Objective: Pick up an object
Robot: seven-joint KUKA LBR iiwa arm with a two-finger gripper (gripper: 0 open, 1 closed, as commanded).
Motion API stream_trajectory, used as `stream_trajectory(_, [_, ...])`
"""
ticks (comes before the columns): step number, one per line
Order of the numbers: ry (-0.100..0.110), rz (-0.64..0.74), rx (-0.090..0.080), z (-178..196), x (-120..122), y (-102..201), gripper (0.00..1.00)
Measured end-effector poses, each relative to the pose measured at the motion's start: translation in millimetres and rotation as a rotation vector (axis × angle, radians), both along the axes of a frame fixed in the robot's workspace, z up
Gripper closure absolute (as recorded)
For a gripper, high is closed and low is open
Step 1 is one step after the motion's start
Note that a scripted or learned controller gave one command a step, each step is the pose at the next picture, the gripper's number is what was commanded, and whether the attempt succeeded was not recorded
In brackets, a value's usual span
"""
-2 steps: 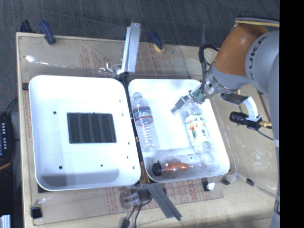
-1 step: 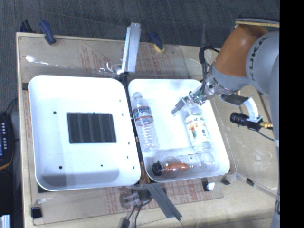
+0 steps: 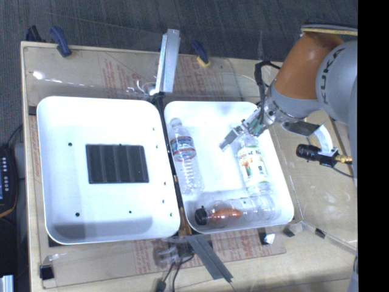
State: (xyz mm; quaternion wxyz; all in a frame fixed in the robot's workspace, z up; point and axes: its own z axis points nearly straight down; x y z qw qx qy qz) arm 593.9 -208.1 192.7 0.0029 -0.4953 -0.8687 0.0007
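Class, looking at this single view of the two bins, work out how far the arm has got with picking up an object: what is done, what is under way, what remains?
Done: the gripper has reached into the right bin, over the top of the labelled bottle.
Under way: the approach to that bottle; nothing looks lifted.
Left: grasping and raising an object. All three bottles, including the clear bottle and the black-capped bottle, lie on the bin floor.

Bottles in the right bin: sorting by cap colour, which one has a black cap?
The clear plastic bottle with reddish contents, lying along the near wall; the others' caps look pale.
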Motion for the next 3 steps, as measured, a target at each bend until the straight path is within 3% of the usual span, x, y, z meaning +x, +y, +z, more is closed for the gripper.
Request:
stream_trajectory(1, [-0.005, 0.033, -0.002, 9.5, -1.0, -0.2, 0.00])
stream_trajectory(2, [-0.003, 0.007, -0.001, -30.7, 21.1, 5.6, 0.00])
stream_trajectory(3, [-0.006, 0.016, -0.003, -10.5, 18.0, -0.8, 0.00])
